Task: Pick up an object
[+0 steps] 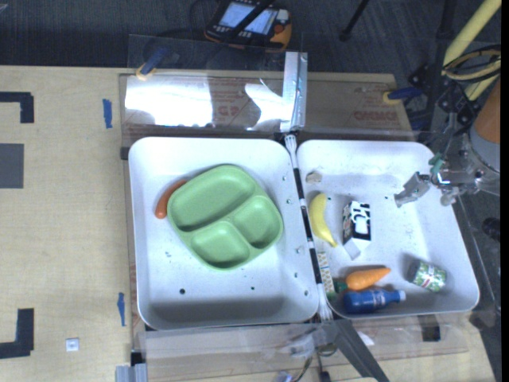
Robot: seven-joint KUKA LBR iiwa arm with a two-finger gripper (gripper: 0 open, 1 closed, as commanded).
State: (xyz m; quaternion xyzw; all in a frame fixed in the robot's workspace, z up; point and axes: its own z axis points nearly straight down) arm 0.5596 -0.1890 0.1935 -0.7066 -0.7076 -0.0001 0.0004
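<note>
The right bin [445, 153] holds a yellow banana [321, 219], a black-and-white packet [358, 221], an orange carrot [367, 278], a blue bottle [374, 298] and a small green can [429, 275]. My gripper [425, 194] hangs over the bin's upper right part, above bare white floor. Its fingers are open and spread apart with nothing between them. The packet lies to its lower left and the can lies below it, both well apart from it.
The left bin [151, 293] carries a green divided plate [227, 215] with an orange item [162, 203] peeking out at its left edge. A small pale scrap [312, 177] sits near the divider. Cables and stands crowd the far right.
</note>
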